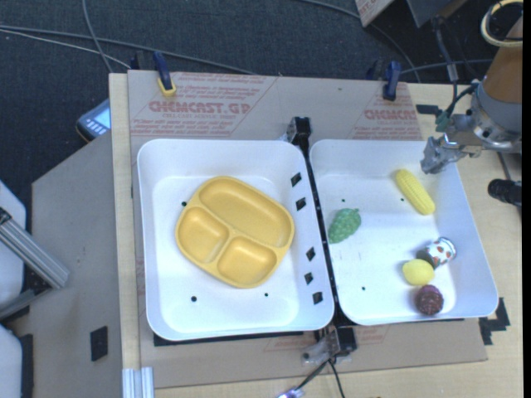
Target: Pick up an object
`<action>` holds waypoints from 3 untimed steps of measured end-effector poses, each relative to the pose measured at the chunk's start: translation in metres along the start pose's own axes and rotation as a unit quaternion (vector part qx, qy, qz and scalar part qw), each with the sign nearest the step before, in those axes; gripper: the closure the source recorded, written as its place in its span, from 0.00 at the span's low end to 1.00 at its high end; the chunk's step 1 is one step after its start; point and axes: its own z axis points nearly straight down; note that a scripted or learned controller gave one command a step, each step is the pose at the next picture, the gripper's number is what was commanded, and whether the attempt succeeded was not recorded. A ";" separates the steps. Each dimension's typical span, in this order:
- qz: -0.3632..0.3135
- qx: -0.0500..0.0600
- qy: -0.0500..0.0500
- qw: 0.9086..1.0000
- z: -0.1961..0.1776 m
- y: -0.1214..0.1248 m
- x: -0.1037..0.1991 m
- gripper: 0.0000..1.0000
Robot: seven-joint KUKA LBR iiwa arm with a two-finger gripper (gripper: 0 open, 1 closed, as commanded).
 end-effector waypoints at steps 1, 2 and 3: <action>0.000 0.001 0.000 1.000 -0.025 0.001 0.000 1.00; -0.002 0.004 0.002 1.000 -0.016 -0.002 0.056 1.00; -0.003 0.004 0.002 1.000 -0.021 0.002 0.108 1.00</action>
